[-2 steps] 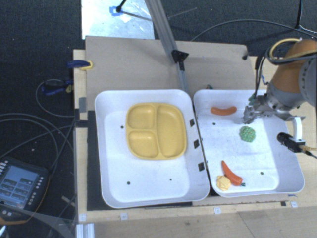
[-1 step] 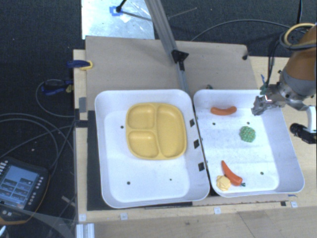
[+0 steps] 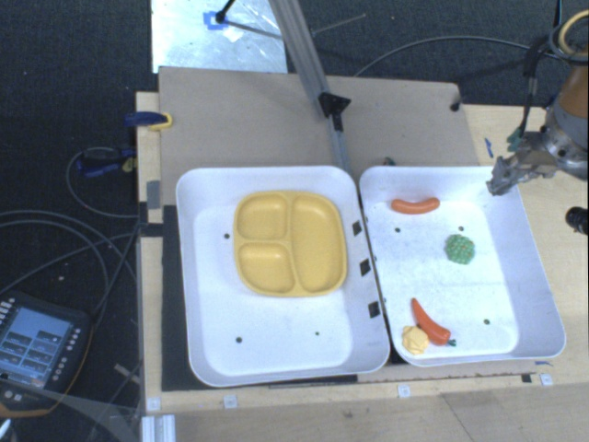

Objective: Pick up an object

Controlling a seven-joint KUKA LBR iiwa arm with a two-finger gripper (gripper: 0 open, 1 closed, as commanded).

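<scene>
- No brand, label or readable writing on any obj; screen of the handheld control unit [image 3: 32, 346] at bottom left shows blue boxes, too small to read.
- Gripper [image 3: 498, 185] sits at the top-right corner of the right bin [image 3: 529, 247], over its rim, w/ the grey arm [image 3: 563, 136] coming in from the right edge. Can't tell whether the claw is wide or narrow; nothing seen in it.
- Sausage [image 3: 415, 205]: orange-red, lies in the upper part of the right bin, long axis running approx left-right, ends curling slightly up. Left of the gripper, apart from it.
- Green ball [image 3: 460, 249]: bumpy, round, no clear axis; near bin centre, below and right of the sausage.
- Carrot [image 3: 429, 321]: orange-red, in the lower-left part of the right bin, long axis diagonal, narrow end to upper left, thick end w/ a bit of green to lower right.
- Yellow lump [image 3: 415, 340]: touches the carrot's lower side, near the bin's bottom-left corner.
- Yellow tray [image 3: 290, 243]: 3 compartments, rounded square, in the upper middle of the left bin [image 3: 212, 339].
- Grey pole [image 3: 299, 40] slants from top centre down to the gap btwn the bins.
</scene>
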